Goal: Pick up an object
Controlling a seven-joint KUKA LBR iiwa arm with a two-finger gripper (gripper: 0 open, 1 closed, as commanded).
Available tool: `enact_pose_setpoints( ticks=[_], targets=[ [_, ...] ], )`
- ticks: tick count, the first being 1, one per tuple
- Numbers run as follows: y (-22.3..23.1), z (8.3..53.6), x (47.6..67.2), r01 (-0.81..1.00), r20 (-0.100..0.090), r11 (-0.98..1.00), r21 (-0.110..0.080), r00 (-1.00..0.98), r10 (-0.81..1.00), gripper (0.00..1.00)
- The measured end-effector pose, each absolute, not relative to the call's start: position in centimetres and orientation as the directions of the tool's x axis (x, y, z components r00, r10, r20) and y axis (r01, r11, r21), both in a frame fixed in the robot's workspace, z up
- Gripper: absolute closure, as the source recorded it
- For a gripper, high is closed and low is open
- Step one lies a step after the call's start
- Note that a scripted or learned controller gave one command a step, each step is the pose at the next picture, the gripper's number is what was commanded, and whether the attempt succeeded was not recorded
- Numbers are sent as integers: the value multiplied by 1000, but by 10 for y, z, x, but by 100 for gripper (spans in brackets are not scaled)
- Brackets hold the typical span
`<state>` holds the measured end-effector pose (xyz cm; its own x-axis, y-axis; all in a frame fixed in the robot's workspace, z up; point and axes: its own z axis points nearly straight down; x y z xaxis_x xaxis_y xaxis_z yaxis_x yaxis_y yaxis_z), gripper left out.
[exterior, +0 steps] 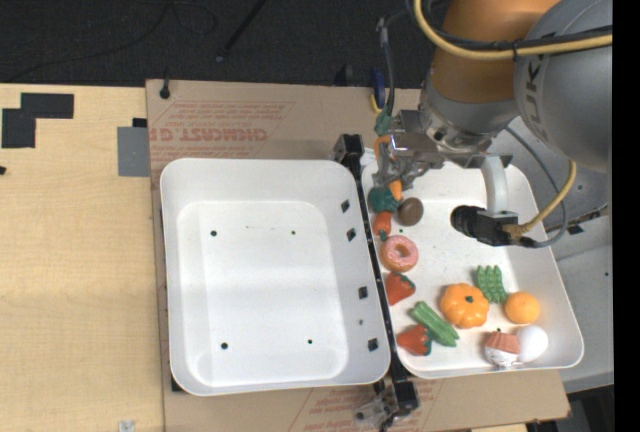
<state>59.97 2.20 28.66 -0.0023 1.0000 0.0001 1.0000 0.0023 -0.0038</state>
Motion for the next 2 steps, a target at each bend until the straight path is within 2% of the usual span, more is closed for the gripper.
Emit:
enact_pose_setpoints(
  ticks=[1, 2],
  targets=[
    [3, 255, 553, 1000, -1, -3, -13, 3, 1000, 100],
    [82, 183, 575, 1000, 1, 6, -14, -6, 1000, 100]
  ],
)
